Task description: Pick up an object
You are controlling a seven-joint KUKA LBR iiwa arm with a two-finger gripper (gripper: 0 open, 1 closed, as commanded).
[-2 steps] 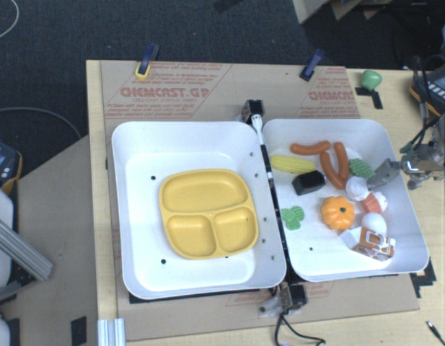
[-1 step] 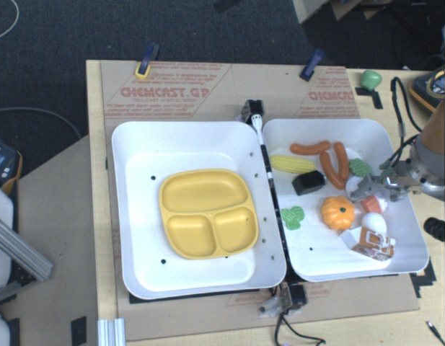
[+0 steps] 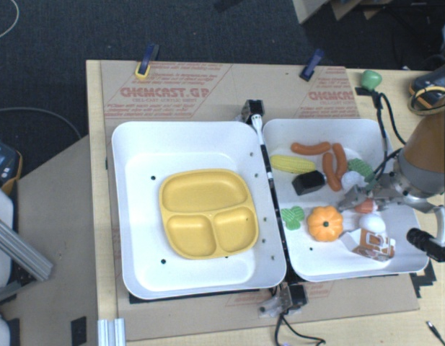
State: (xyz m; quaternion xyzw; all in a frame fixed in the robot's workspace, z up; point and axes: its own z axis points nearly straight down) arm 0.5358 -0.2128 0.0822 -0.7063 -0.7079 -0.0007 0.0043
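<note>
Reaching into the right bin (image 3: 309, 265), the gripper (image 3: 359, 202); finger state can't be told

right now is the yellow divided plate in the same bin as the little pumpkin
No, the yellow divided plate lies in the left bin, while the pumpkin sits in the right bin among the other toy foods.

On my bench: yellow 3-section plate (image 3: 208, 213) lies flat, approx. mid of left white bin (image 3: 135, 193). Beyond plate's far side: brown sheet (image 3: 172, 89) w/ red CHEMCAST print. Yellow-blue clamp (image 3: 146, 61) far-left of plate, blue clamp (image 3: 311, 65) far-right, both on sheet's edge.
</note>
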